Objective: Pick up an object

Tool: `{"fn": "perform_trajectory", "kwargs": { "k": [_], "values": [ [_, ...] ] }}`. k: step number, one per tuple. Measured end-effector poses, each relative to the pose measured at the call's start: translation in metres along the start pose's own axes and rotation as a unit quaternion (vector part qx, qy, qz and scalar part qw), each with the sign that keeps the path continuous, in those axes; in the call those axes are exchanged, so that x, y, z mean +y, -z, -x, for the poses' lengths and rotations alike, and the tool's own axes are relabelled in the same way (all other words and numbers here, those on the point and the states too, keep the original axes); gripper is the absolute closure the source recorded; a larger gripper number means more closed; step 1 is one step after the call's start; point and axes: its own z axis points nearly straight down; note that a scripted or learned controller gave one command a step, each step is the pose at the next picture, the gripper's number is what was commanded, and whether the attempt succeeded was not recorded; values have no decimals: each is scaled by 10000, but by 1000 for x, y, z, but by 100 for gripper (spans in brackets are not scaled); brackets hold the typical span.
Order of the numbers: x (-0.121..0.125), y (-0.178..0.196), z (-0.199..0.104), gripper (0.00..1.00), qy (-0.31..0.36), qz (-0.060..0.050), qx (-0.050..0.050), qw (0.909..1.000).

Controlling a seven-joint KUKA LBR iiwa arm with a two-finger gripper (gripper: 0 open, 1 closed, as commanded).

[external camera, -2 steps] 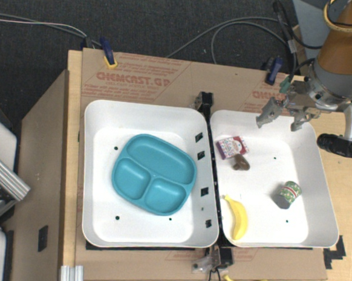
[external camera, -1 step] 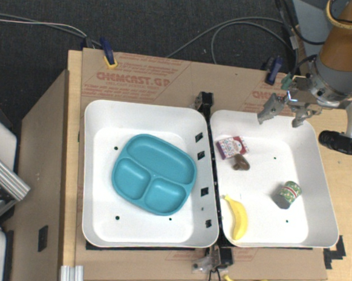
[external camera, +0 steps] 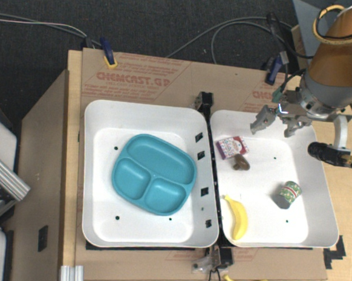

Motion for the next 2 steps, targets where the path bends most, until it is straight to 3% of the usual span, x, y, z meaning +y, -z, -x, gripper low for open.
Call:
{"fn": "perform_trajectory", "kwargs": {
  "k": [2],
  "values": [
    [0, -93, -10, 0, 2, -4, 2, 10000]
  ]
}}
